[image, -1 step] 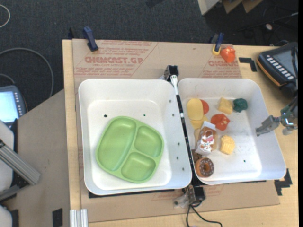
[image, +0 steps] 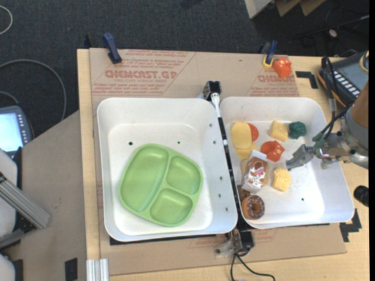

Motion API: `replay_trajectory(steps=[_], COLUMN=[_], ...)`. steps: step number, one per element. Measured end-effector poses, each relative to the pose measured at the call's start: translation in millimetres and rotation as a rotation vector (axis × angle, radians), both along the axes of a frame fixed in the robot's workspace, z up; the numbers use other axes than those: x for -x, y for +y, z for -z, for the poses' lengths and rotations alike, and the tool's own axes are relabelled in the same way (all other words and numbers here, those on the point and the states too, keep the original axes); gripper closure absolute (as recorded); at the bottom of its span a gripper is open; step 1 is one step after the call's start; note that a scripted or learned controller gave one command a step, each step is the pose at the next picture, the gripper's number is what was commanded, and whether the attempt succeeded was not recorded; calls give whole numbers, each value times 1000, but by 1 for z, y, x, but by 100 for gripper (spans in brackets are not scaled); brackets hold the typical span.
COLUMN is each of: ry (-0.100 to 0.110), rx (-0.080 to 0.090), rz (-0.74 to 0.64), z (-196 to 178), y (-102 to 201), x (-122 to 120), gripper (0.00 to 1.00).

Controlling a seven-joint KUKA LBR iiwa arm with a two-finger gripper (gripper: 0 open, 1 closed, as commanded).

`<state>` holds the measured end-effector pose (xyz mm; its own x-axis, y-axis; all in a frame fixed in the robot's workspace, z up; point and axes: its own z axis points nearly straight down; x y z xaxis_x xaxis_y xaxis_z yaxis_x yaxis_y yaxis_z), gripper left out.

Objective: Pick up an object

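Toy foods (image: 272,150) clustered, jaws (image: 295,158) beside corn (image: 282,180)

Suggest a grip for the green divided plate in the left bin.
Judging by its shape, take the green plate by its raised outer rim, at the edge facing the bins' shared wall, coming down from above. It lies flat in the left bin, so the rim looks like the only pinchable part.

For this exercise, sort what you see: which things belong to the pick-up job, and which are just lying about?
Belong to the job:
tool over the right bin
red tomato
yellow corn piece
snack packet
chocolate doughnut
green broccoli piece

Just lying about:
green divided plate in the left bin
blue clamp
orange clamp
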<state>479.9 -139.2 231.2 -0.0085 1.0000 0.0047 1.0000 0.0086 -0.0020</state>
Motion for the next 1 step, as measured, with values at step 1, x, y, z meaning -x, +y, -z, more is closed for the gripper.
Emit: replay_trajectory(steps=[1], ry=[1], rx=[4], rz=[11], z=[150], y=[-13], x=[2], gripper=[0])
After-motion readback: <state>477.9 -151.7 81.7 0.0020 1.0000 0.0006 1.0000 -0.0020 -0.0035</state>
